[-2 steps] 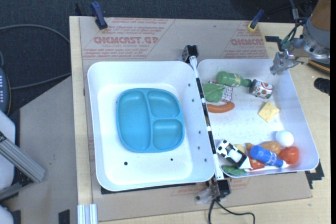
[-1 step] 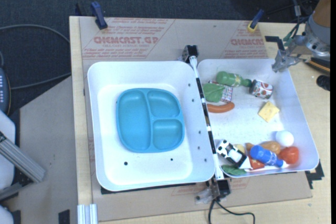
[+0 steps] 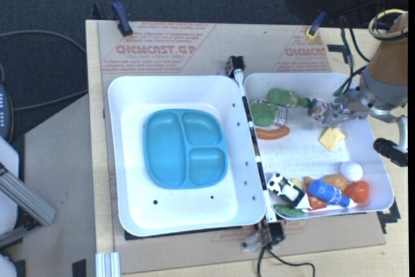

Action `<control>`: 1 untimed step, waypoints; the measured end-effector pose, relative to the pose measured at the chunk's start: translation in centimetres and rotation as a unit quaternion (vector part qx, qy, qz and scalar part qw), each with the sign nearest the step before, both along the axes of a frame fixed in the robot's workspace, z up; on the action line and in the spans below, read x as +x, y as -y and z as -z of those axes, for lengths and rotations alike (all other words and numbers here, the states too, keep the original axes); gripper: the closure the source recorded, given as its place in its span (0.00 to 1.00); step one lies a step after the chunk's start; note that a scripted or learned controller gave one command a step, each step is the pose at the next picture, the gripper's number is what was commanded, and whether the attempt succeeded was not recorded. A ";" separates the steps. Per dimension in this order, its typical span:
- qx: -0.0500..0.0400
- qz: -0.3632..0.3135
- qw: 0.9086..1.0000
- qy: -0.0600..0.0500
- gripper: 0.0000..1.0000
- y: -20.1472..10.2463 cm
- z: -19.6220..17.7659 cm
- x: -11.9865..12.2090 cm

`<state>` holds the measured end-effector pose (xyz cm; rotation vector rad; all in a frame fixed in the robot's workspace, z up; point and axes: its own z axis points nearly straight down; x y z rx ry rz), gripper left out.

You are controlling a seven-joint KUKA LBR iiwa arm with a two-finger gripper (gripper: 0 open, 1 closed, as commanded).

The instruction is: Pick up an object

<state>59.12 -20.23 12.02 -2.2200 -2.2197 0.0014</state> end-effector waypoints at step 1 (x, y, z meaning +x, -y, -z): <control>-0.001 0.000 1.000 0.002 1.00 0.0 -1.1 0.1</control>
